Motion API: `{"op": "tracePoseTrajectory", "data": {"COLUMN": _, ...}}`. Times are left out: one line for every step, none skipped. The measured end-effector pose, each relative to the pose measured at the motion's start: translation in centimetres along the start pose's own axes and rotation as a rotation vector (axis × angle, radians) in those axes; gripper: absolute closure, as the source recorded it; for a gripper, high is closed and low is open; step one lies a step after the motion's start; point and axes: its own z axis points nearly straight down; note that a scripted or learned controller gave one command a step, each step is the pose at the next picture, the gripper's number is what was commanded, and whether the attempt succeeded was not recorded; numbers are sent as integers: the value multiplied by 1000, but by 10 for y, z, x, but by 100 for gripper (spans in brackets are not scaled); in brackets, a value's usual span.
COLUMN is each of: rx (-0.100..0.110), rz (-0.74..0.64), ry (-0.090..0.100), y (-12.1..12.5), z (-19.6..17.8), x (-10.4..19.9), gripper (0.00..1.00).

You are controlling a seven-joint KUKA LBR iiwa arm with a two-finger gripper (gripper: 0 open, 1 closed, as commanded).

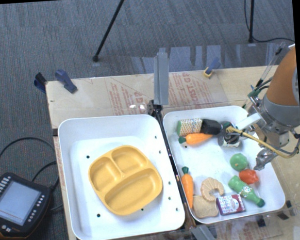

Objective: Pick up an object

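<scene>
Nearest the lens, at the near edge of the right white bin (277, 184), lie a small red-and-white packet (230, 204), a tan toast-shaped piece (204, 207) and a pale ring-shaped biscuit (213, 186). No target is named, so I judge the likeliest pick to be the round red tomato-like toy (249, 176), sitting toward the bin's right wall, with a green apple-like ball (239, 161) just at its 11 o'clock and a green bottle-shaped toy (246, 190) at its 6.

The gripper (263, 158) hangs just at the tomato's 1 o'clock, near the bin's right wall. I cannot tell how it is set; cables and wrist hardware clutter that spot. The tomato is round, so approach angle matters little, but its neighbours crowd it.

Farther out: a small orange carrot (188, 187) by the divider, a larger orange carrot (197, 138), a corn cob (190, 125) and a dark object (212, 126) I can't identify. A yellow divided plate (125, 179) sits in the left white bin (78, 133).
</scene>
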Motion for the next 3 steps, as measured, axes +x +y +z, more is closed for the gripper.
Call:
{"op": "tracePoseTrajectory", "data": {"rx": 0, "rz": 33, "ry": -4, "y": -39, "z": 132, "x": 52, "gripper": 0}}
{"op": "tracePoseTrajectory", "data": {"rx": -5, "rz": 42, "ry": 7, "y": 24, "z": 145, "x": -25, "gripper": 0}}
{"op": "tracePoseTrajectory", "data": {"rx": -8, "rz": -11, "ry": 16, "y": 55, "z": 74, "x": 88, "gripper": 0}}
